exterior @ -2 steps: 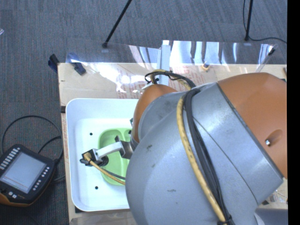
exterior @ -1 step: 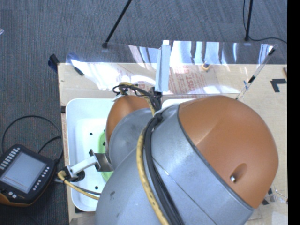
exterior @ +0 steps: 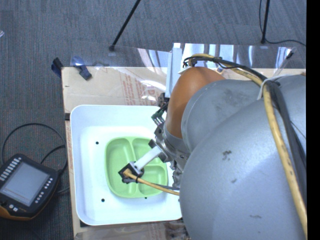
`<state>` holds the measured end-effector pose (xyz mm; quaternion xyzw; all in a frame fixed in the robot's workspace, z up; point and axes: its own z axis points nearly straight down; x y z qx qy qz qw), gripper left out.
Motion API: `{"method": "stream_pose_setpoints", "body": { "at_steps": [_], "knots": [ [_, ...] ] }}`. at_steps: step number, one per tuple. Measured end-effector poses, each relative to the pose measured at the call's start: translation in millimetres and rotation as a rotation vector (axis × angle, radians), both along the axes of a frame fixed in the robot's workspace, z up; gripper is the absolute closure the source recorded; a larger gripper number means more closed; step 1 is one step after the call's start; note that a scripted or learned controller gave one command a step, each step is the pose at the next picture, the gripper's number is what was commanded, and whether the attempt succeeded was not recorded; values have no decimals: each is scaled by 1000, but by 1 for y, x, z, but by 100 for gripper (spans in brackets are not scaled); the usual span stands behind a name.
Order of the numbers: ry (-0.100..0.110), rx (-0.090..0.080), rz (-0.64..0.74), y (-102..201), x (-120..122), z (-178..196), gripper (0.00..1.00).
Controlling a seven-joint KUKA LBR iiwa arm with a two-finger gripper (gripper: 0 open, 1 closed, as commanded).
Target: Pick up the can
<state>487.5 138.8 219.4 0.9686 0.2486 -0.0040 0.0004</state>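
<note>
A shallow white bin (exterior: 85,134) holds a pale green divided plate (exterior: 117,159), which lies flat on the bin floor nearer the bin's right wall than its left. The plate has one long compartment down its left side and smaller ones to its right, and what shows of them is plain green surface. Two small dark dots mark the bin floor left of the plate, one above its top left corner and one below its bottom left corner. The grey arm (exterior: 240,159) comes in from the right of the plate, its orange band (exterior: 192,84) up and to the right of the plate, and its wrist hangs over the plate's right edge. The gripper (exterior: 169,159) sits under that wrist, mostly hidden, so whether it is released or clenched on anything cannot be told. The arm's bulk covers everything right of the plate, so where the can lies and which way its long axis points cannot be told. Far to the plate's left, on the grey carpet, rests a handheld pendant (exterior: 25,186) with a screen.
</note>
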Motion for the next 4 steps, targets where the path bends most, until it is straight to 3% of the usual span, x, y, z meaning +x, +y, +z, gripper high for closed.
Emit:
{"method": "stream_pose_setpoints", "body": {
  "at_steps": [1,2,3,4],
  "knots": [
    [0,-1,-233,-76,7,9,0],
    [3,1,-175,-1,-8,-86,0],
    [-1,0,-252,-10,-12,-53,0],
    [4,-3,-257,-12,-12,-46,100]
  ]
}}
